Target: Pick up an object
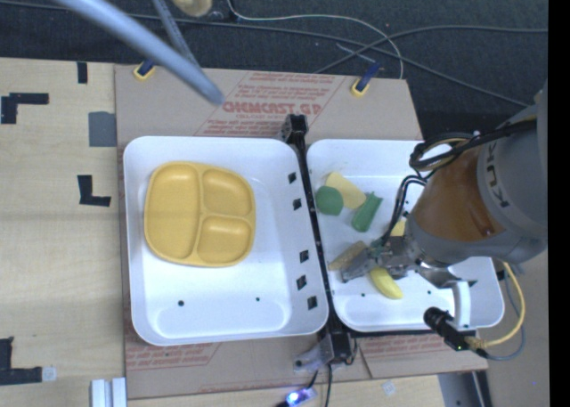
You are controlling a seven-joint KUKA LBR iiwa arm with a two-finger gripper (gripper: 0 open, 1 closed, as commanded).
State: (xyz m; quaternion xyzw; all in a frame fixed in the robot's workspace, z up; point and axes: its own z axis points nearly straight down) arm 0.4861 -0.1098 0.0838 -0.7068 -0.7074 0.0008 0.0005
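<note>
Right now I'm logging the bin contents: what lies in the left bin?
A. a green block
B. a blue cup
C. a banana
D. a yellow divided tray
D: the yellow divided tray lies flat in the left bin, while the small green and yellow pieces sit in the right bin.

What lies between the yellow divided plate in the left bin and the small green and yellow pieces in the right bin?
In the camera view, bare white floor of the left bin, then the black divider where the two bins meet, separate the yellow divided plate from the green pieces.
</note>
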